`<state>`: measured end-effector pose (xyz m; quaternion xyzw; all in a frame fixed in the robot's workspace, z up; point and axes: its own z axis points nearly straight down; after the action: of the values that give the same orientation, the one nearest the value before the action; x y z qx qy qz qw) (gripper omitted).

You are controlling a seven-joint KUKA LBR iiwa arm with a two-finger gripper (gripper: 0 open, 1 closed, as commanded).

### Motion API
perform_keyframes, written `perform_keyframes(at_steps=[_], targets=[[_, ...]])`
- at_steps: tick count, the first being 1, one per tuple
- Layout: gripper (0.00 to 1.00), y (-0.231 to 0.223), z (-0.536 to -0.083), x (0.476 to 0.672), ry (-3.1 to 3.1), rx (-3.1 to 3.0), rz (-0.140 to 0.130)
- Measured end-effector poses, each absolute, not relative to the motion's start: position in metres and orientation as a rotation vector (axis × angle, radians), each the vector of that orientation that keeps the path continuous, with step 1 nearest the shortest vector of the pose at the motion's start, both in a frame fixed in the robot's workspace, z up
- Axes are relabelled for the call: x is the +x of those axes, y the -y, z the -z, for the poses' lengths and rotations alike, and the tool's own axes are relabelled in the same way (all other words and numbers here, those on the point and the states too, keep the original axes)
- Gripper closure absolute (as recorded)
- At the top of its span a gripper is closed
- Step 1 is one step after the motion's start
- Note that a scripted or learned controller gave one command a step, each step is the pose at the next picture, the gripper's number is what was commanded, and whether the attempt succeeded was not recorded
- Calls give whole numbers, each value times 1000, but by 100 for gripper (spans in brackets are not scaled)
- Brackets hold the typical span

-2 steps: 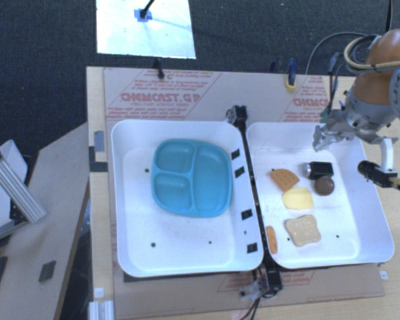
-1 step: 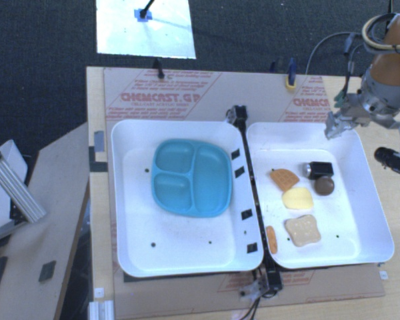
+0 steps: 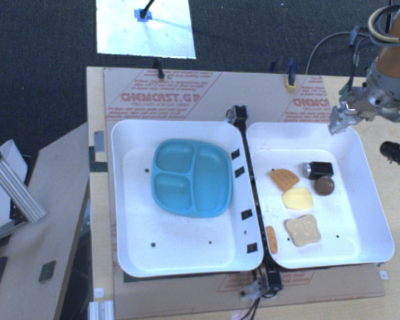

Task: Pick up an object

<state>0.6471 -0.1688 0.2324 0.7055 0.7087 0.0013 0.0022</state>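
The right bin (image 3: 360,179) holds several small items: an orange wedge (image 3: 284,178), a pale yellow round piece (image 3: 298,199), a tan toast-shaped piece (image 3: 303,230), a small orange stick (image 3: 271,239), a brown ball (image 3: 324,186) and a black-and-silver block (image 3: 318,169). My gripper (image 3: 340,119) hangs above the far right corner of that bin, away from all of them, with nothing visibly in it. The left bin (image 3: 130,179) contains a blue divided plate (image 3: 190,177).
A ridge with black clips (image 3: 247,179) joins the two bins. Cardboard printed with red lettering (image 3: 160,99) lies under them. A white sheet (image 3: 145,19) lies on the dark floor at the back. Cables (image 3: 320,45) loop near the arm at the upper right.
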Motion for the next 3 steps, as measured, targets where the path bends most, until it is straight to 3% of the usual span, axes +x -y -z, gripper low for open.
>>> perform_keyframes(at_steps=[3], targets=[[100, 19, -236, 651, -2232, 2210, -4]])
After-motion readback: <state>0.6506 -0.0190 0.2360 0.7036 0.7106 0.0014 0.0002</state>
